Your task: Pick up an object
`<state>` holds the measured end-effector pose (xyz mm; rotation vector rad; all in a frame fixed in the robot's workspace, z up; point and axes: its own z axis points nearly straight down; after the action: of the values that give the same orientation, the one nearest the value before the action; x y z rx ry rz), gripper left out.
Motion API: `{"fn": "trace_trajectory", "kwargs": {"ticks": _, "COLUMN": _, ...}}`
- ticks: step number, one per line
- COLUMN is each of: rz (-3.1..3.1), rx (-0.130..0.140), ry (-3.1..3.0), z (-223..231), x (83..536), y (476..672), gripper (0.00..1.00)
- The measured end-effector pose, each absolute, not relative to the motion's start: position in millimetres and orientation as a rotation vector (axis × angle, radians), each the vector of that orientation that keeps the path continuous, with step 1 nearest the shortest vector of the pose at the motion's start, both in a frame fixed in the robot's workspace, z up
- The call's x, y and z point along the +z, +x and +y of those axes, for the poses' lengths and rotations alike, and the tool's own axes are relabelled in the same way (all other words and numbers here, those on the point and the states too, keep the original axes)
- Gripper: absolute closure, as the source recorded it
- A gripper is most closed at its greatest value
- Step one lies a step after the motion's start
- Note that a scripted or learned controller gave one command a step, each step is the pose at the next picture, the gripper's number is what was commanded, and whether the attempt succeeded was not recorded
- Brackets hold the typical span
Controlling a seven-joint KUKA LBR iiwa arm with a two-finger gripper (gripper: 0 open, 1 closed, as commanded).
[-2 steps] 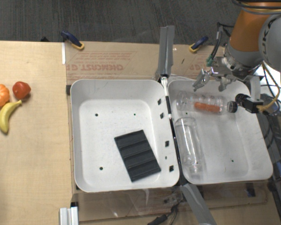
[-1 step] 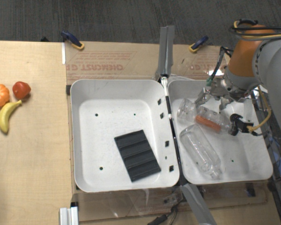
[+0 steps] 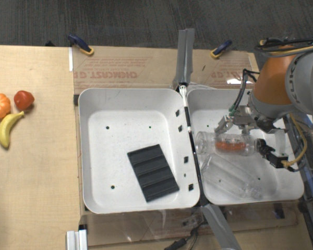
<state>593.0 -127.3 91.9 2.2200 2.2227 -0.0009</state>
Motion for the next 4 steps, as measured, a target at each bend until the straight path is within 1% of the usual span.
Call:
{"fn": "trace_trajectory", "kwargs": {"ticks": 1, "rz": 2.524, "rx": -0.001, "ry": 1.870, "z": -85.1, "x": 191.9, "y": 634.8, "gripper": 0.00}}
{"fn": "trace_trajectory", "kwargs": {"ticks": 2, "rz": 2.473, "rx": -0.001, "ry": 1.933, "z": -137.6, "x": 228.8, "y": 651.1, "gripper": 0.00}}
{"fn": "trace_trajectory", "kwargs": {"ticks": 3, "rz": 2.567, "rx": 0.022, "ry": 1.760, "z": -132.5, "x": 141.1, "y": 665.1, "gripper": 0.00}}
{"fn": "trace_trajectory", "kwargs": {"ticks": 4, "rz": 2.630, "rx": 0.021, "ry": 1.642, "z": -127.6, "x": 132.9, "y": 669.0, "gripper": 0.00}}
